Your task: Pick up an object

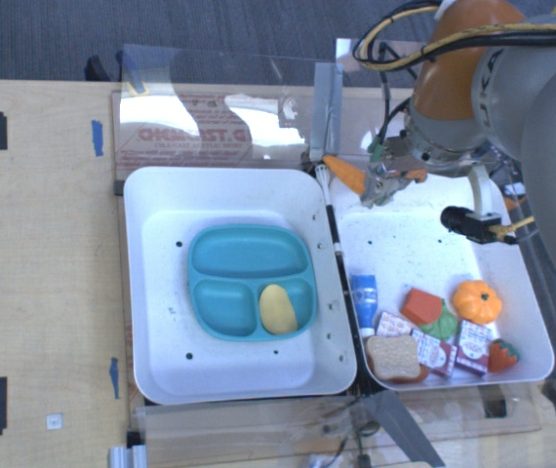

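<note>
Bread slice (393,357) and toy foods crowd right bin (532,291) near edge. Gripper (376,189) at far-left corner beside carrot (344,174); fingers' state unclear. Pick incomplete.

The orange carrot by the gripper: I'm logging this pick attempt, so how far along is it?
Done: the gripper has reached the far corner of the right white bin and sits at the orange toy carrot. In hand: the carrot lies by its tip, on the rim between the bins; a grasp is not confirmed. Left: lifting it clear. The yellow lemon-shaped toy rests in the blue divided tray.
</note>
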You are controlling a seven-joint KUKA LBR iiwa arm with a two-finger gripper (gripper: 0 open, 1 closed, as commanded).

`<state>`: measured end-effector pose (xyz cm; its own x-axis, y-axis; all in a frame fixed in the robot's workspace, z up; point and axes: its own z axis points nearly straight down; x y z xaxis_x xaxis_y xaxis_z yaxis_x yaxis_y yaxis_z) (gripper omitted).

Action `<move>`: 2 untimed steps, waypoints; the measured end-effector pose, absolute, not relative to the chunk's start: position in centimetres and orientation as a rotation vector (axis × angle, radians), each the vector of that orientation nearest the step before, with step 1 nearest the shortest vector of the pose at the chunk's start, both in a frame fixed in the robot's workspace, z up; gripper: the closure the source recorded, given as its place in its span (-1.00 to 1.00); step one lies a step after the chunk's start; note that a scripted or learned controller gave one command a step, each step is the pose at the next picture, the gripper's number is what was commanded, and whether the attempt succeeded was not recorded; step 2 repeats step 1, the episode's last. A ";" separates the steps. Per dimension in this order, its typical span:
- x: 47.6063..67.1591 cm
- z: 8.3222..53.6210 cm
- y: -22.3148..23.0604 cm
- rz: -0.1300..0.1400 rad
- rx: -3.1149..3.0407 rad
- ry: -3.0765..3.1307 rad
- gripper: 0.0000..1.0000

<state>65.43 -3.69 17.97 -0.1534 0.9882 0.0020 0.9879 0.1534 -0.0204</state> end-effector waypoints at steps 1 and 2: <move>65.8 17.6 -2.0 0.046 -1.786 -2.554 1.00; 65.8 17.6 -2.0 0.046 -1.786 -2.554 1.00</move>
